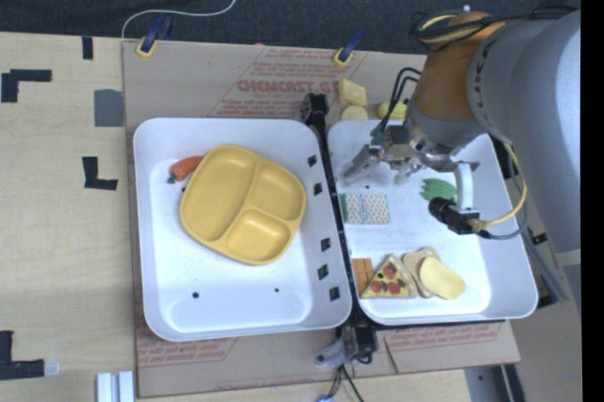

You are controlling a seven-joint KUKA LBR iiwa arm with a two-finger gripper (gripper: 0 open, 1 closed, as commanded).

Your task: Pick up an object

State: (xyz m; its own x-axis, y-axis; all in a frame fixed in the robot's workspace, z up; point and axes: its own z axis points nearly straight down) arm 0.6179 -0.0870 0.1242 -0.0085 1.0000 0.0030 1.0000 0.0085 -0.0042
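Your gripper (pixel 382 159) hangs spread wide and holding nothing over the upper part of the right bin (pixel 505 292), above a patterned cloth (pixel 367 208). Lower in that bin lie a pizza slice (pixel 388 279) and a yellow piece (pixel 441 278). The left bin (pixel 156 292) holds a yellow divided plate (pixel 243 203) and a carrot (pixel 185 167).

Patterned square (pixel 367 208): lying flat, right bin, left side.
Pizza slice (pixel 387 279): flat, near front edge.
Green piece (pixel 439 189): seen beside the arm.
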